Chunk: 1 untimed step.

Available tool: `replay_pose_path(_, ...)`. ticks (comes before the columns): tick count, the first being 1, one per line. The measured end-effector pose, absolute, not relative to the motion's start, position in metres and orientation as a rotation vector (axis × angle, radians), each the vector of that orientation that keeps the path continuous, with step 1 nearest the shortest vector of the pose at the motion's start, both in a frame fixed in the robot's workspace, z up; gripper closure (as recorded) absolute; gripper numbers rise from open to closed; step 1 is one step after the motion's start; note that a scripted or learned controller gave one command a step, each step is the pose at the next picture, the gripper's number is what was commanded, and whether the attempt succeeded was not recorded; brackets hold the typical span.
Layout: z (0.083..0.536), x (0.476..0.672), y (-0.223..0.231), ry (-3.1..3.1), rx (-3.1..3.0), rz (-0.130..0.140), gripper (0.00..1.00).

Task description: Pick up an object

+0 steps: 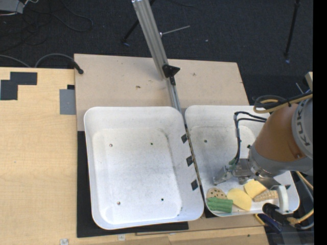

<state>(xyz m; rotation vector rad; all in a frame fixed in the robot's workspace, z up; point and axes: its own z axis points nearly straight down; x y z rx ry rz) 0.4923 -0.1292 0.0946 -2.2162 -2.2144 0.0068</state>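
White plastic makes up both shallow bins, set side by side on the bench. The left bin (135, 167) shows a broad, bare floor with speckled marks, leaving wide room between its rims. The right bin (209, 131) is far more crowded: the arm (281, 137) reaches in from the right and covers much of its right half. The gripper (225, 175) sits low over the near part of this bin, just far of the objects; whether it is apart or together cannot be told. The objects crowd the near edge of the right bin: a green piece (220, 204) beside a brown dotted disc (216, 193), two yellow pieces (240, 198) and a tan wedge (265, 195). They lie close against the near rim, with little open floor around them. A grey metal rail (153, 40) rises at the far side, above the seam between the bins.
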Motion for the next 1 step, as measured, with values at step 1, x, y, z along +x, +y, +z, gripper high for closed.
replay_pose_path(1,0.1071,0.4930,-0.1317,-2.209,-2.228,0.004,1.00)
